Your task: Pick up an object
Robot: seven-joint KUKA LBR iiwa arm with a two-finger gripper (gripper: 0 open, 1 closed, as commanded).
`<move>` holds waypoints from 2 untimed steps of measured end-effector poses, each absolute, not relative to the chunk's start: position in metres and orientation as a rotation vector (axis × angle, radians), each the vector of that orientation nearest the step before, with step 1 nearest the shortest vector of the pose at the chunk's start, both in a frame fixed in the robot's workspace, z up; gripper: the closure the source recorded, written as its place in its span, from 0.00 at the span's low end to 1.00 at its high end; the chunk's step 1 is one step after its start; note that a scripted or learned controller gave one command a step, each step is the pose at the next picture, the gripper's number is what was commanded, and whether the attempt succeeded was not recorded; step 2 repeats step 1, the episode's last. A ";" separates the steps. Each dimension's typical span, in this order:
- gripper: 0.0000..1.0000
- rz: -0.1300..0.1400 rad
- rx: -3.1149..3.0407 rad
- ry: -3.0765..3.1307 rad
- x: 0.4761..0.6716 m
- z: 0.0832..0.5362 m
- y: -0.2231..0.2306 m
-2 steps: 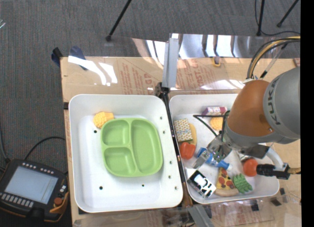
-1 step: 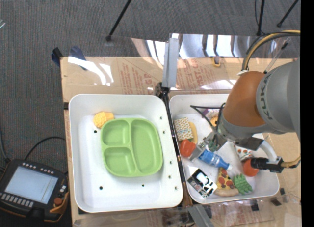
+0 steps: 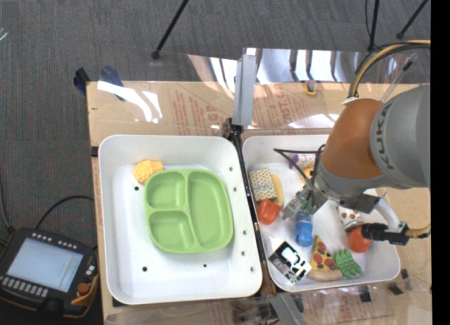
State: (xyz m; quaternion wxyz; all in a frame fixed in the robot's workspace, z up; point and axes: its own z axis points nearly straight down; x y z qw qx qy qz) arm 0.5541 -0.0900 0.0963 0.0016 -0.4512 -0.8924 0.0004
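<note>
Nearest me in the right bin [image 3: 394, 264] I see a black-and-white card [image 3: 290, 261], a pizza slice toy [image 3: 323, 257] and a green toy [image 3: 347, 263], with a red piece [image 3: 359, 240] just beyond them. Above those, my gripper [image 3: 301, 207] hangs over a small blue toy [image 3: 304, 231], and I cannot tell its state. Farther on lie an orange-red piece [image 3: 267, 211] and a waffle-patterned block [image 3: 262, 183], while the left bin [image 3: 119, 246] holds a green divided plate [image 3: 188, 210] and a yellow corn toy [image 3: 146, 170].
</note>
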 end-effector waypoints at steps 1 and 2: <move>0.00 0.002 -1.415 -2.801 0.554 0.096 -0.090; 0.00 0.002 -1.415 -2.801 0.554 0.096 -0.090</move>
